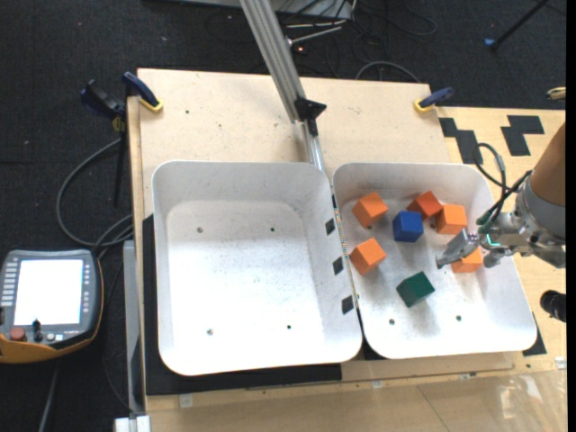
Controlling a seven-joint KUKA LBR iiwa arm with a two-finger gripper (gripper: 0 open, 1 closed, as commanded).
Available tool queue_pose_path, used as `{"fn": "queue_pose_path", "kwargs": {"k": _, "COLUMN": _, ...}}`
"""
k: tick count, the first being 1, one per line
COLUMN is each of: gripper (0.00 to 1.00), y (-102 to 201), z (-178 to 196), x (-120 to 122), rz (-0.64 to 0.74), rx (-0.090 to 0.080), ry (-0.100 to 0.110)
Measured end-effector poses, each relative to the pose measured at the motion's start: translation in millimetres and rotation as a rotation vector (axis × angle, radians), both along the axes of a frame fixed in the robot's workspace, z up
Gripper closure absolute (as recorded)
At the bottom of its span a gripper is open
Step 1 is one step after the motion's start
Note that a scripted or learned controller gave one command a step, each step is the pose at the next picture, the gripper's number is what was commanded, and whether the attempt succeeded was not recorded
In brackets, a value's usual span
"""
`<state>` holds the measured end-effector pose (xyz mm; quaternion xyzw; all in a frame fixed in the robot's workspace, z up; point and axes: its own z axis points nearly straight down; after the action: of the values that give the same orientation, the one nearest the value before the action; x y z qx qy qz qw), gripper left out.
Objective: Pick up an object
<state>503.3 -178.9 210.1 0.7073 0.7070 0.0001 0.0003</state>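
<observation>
At the right of the frame, the gripper [456, 256] is seen low in the right bin [504, 327], directly over an orange block [468, 262]. That block is partly hidden beneath it, touching or just below. Whether anything is grasped cannot be told.

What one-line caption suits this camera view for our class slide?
The arm's hand reaches an orange block in the right bin, among orange, blue and green blocks.

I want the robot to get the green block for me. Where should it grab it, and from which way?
Best guess: come straight down from above and pinch two opposite flat sides of the green block. It lies alone on the right bin's floor, turned a bit askew, so the gripper should likely twist to match its sides. The orange blocks stand apart, leaving room around it.
</observation>
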Motion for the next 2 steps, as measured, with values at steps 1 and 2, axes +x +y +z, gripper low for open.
{"fn": "queue_pose_path", "kwargs": {"k": 1, "gripper": 0.00, "y": 39, "z": -41, "x": 48, "rz": 0.008, "rx": 0.001, "ry": 0.001}}
{"fn": "queue_pose_path", "kwargs": {"k": 2, "gripper": 0.00, "y": 113, "z": -13, "x": 77, "rz": 0.011, "rx": 0.002, "ry": -0.004}}
